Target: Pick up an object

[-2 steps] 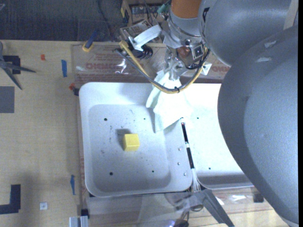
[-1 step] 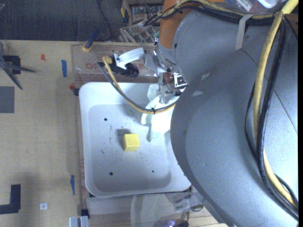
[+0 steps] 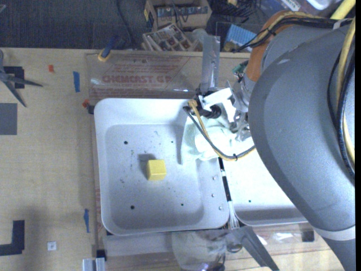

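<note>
A yellow block [image 3: 157,169] lies on the floor of the left bin [image 3: 113,117], a little left of its middle. The gripper [image 3: 237,126] hangs by that bin's far right corner — open or closed, I cannot tell — near a pale crumpled thing [image 3: 196,143].

Matt yellow block [image 3: 157,169] in smooth white plastic bin [image 3: 113,117], pale wooden bench [image 3: 51,151].
</note>
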